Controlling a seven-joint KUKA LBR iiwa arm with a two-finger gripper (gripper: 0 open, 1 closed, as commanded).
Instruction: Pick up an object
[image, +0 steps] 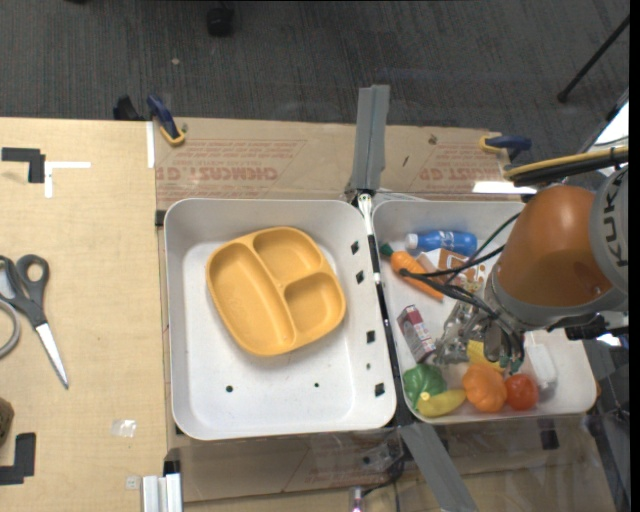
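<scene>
toy food is heaped in the right bin (575, 405), no single target picked out yet. going left to right from the orange divided plate (277, 290) in the left bin (180, 330): wrapped snack bar (415, 332), green pepper (422, 380), yellow banana (440, 402), orange fruit (484, 390), red tomato (520, 392). gripper (487, 338) sits low just above the orange fruit; can't tell how it's set, wrist hides it. risk imo: stuff's packed touching, so it could pinch two things or shove one aside and come up with nothing.
</scene>
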